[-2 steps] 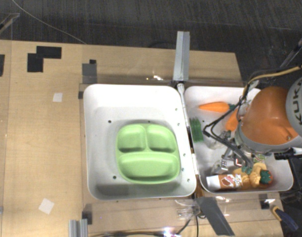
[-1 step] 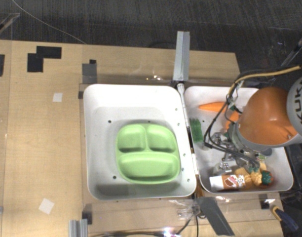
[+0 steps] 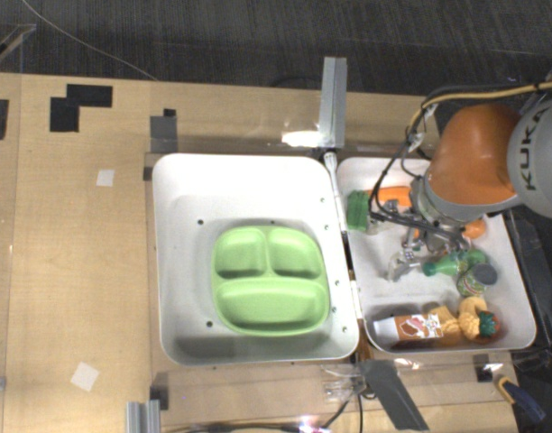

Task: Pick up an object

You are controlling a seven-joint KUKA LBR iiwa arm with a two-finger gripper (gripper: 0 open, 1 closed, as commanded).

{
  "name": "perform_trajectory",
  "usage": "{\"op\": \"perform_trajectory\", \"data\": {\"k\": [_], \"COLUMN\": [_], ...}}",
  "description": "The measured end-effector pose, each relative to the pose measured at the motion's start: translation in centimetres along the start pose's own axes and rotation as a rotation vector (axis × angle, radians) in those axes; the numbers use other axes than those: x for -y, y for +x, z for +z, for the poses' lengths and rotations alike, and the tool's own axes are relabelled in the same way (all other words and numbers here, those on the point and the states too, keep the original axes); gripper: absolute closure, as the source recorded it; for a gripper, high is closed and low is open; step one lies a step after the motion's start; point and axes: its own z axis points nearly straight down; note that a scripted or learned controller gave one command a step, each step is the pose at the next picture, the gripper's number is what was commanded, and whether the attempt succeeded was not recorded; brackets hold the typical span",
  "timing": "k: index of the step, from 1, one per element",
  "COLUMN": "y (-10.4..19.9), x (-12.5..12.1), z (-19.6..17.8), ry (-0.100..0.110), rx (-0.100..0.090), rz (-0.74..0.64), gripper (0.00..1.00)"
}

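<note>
1 bottle (image 3: 418, 327) front of R bin (image 3: 375, 289), 1 green tray (image 3: 270, 280) in L bin (image 3: 181, 269).

So the left bin (image 3: 172, 242) has a divided tray (image 3: 270, 280) sitting in its middle. The right bin (image 3: 377, 332) is just beside it, with a bottle (image 3: 418, 326) lying along its near wall and a small toy (image 3: 475, 318) to the bottle's right. The arm (image 3: 492, 156) hangs over the far half of that bin.
</note>
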Motion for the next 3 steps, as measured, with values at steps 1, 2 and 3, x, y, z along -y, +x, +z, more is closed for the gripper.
{"op": "perform_trajectory", "data": {"k": [1, 2, 3], "y": [5.2, 1.3, -3.8], "x": [-1.4, -0.2, 1.3], "z": [-0.2, -0.8, 0.2], "ry": [0.001, -0.001, -0.002], "rx": [0.000, -0.008, -0.005], "rz": [0.044, 0.130, -0.063], "gripper": [0.00, 0.00, 0.00]}}
